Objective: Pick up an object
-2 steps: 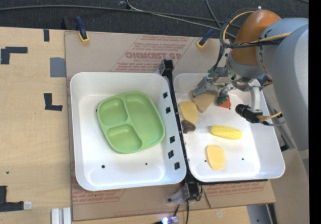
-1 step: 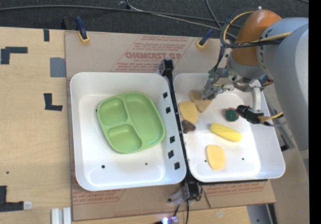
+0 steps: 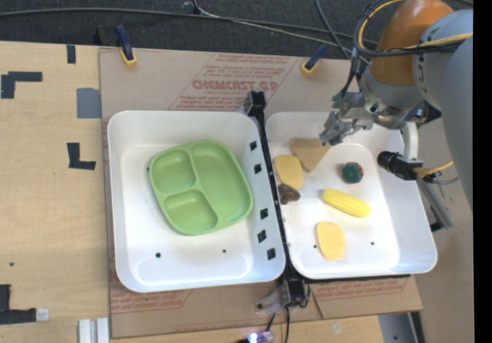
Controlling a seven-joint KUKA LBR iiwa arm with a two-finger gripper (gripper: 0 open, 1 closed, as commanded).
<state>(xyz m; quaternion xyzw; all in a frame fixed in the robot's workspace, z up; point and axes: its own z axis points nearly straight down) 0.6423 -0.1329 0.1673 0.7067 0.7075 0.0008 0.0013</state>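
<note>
Right bin holds a tan wedge (image 3: 309, 154); yellow corn cob (image 3: 345, 202); green ball (image 3: 352, 172); two yellow pieces (image 3: 330, 241).

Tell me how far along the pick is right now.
Done: the gripper has reached the right bin, at the tan wedge. In hand: nothing visibly lifted; the grip is unclear. Left: grasping and raising an item; the corn, green ball and yellow pieces lie untouched.

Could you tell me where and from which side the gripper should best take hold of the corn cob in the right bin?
Probably from straight above, across the middle of the corn cob. It lies flat, slanting across the right bin, long and narrow, so fingers closing across its short width should fit. Open floor shows on both long sides; the green ball and yellow slice sit apart from it.
</note>
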